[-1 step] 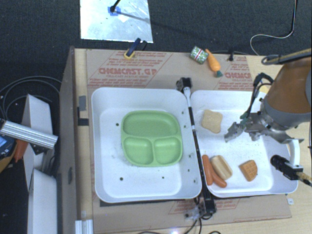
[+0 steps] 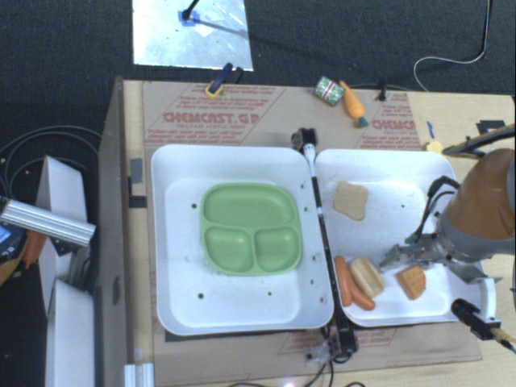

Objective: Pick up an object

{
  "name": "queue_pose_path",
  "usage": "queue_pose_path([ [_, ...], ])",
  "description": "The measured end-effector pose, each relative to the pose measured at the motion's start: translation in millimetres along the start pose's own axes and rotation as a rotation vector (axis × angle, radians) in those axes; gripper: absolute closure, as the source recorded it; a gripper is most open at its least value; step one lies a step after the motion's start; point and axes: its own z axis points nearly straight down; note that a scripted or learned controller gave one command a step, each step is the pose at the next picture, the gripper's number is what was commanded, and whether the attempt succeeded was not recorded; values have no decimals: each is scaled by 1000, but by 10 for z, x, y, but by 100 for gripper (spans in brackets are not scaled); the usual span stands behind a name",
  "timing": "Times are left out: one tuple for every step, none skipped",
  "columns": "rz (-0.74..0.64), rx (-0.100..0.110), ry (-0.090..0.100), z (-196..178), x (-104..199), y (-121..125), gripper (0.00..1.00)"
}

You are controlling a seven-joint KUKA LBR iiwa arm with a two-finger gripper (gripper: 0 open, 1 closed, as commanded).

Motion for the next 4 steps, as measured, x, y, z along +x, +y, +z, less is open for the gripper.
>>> queue_pose_path([
  [-4, -12, -1, -41, 32, 1749, 0],
  [-5, -2, 2, -8, 788, 1792, 0],
  [-2, -1, 0, -7, 721, 1787, 0],
  [-1, -1, 0, -3, 589, 1701, 0],
])
